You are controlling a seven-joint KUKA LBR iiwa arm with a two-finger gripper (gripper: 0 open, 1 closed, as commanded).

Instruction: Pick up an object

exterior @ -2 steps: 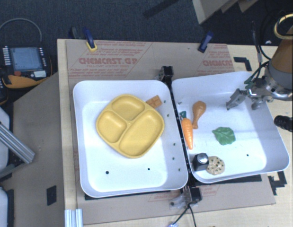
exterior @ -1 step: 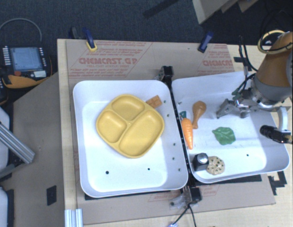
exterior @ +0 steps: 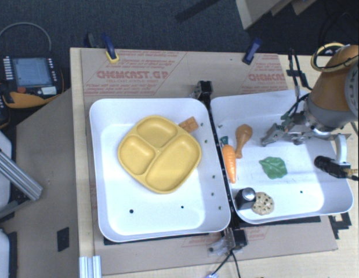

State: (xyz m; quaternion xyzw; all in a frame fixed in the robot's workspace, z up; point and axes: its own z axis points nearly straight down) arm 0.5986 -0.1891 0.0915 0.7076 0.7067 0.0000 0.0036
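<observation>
I see a brown bench (exterior: pixel 167 68) bearing two white bins side by side. The left bin (exterior: pixel 109 184) holds a yellow divided plate (exterior: pixel 159 153). My gripper (exterior: pixel 271 136) hangs over the right bin (exterior: pixel 307 198), near its back wall; I cannot tell its state from here. Below it lies a green leaf (exterior: pixel 274 167). A drumstick (exterior: pixel 242 136), a carrot (exterior: pixel 229 162) and a cookie (exterior: pixel 263 203) lie toward the bin's left side.

The arm (exterior: pixel 333 94) is a rounded grey body with a broad orange band, a yellow cable looping at its 12 o'clock, and a dull metal claw (exterior: pixel 271 136) at its 9 o'clock end.
</observation>
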